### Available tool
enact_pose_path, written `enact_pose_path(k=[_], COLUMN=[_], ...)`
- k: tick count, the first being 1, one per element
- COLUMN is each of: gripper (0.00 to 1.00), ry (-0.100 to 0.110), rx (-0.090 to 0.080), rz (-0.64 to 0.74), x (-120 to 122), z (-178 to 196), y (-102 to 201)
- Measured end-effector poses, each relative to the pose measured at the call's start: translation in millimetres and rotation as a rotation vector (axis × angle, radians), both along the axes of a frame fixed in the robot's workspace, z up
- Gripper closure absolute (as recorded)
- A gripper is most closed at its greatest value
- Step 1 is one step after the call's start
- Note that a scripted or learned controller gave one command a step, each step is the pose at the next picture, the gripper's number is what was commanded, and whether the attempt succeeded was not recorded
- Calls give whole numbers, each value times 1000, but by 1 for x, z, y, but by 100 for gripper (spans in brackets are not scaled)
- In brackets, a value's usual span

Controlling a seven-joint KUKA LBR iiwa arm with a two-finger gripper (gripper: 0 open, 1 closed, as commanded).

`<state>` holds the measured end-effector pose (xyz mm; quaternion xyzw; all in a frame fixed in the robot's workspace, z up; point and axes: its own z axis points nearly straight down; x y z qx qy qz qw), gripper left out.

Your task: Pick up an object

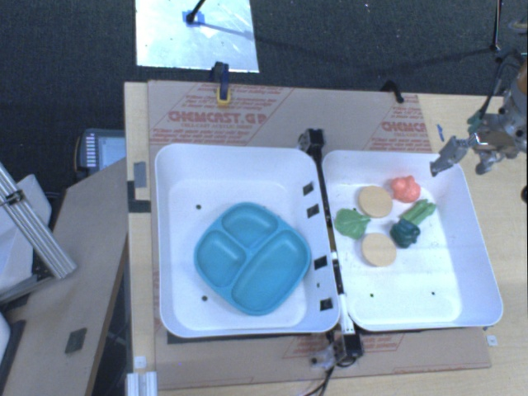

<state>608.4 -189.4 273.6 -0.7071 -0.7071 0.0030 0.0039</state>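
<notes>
The right bin point(462, 304) holds a small cluster of toy foods: a pink-red piece point(405, 189), a tan disc point(374, 202), a second tan disc point(379, 250), a flat green leaf point(352, 223) and a dark green broccoli-like piece point(410, 225). My gripper point(462, 162) hangs over the bin's far right corner, up and to the right of the pink-red piece. Its two fingers are spread apart with nothing between them.
A blue divided plate point(252, 258) lies in the left bin point(177, 180). A black clip strip point(318, 213) runs between the bins. The near half of the right bin is bare white floor. A metal frame point(33, 229) stands at the far left.
</notes>
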Motion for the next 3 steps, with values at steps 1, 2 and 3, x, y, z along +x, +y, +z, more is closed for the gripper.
enact_pose_path(k=[1, 2, 3], gripper=[0, 0, 0], ry=[-12, -12, -9], rx=[-2, -3, -1], rz=[3, 3, 2], x=[2, 4, -1], z=[8, -32, -88], y=[1, 4, 12])
